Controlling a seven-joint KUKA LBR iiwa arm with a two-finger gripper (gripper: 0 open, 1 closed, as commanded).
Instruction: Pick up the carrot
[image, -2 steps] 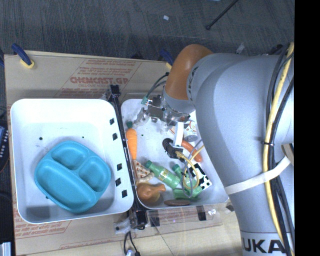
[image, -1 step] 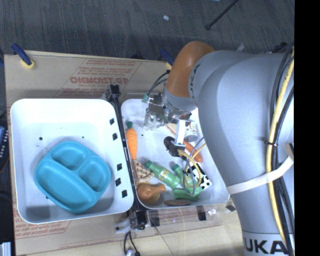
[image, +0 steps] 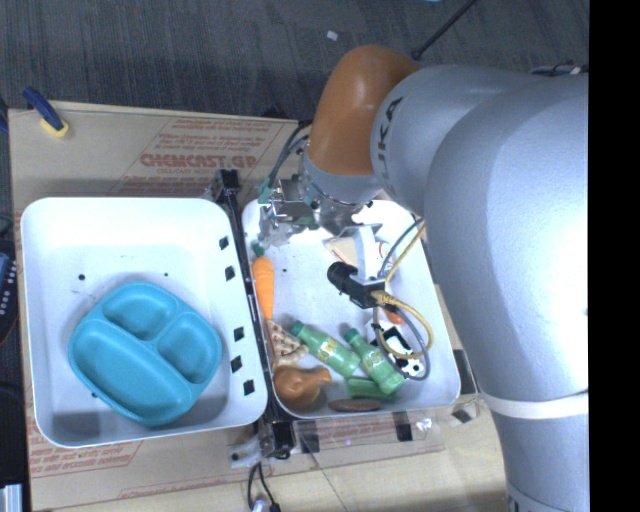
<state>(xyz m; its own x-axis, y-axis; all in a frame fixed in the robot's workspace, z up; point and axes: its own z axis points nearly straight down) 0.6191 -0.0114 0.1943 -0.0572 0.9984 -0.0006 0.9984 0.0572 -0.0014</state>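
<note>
One carrot lies in the right bin, lengthwise against its left wall, just beside the divider between the bins. Above it we see the gripper hovering near the bin's top left corner, apart from the carrot. Below the carrot lie two green bottles, a brown drumstick-like piece and a waffle-patterned item. In the left bin we see a blue divided plate.
</note>
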